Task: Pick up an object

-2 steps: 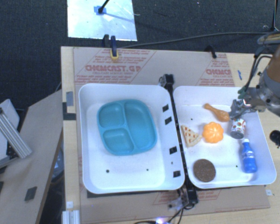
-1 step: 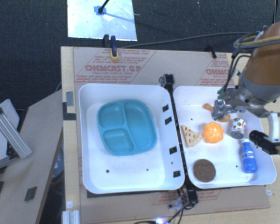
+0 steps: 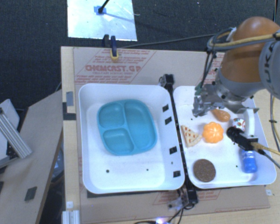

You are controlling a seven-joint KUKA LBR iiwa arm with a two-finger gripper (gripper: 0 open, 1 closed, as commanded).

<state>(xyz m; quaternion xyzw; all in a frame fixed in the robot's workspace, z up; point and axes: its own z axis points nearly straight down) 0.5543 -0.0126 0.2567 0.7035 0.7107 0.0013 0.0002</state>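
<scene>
The gripper (image 3: pixel 201 107) is hovering with a tan oblong object (image 3: pixel 220 114) just beside it (its grip state cannot be told), lying crosswise.

Smooth glossy plastic is being shown by the blue divided plate (image 3: pixel 127 126); around it, the white bin (image 3: pixel 91 171) is looking matt plastic. Beyond the plate, printed cardboard (image 3: pixel 116 65) and a shiny metal sheet (image 3: pixel 100 13) are being seen.

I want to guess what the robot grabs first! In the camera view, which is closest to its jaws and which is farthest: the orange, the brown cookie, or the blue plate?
1. The orange, in the right bin, just below the gripper.
2. The brown cookie, nearer the right bin's front edge.
3. The blue plate, away in the left bin.
</scene>
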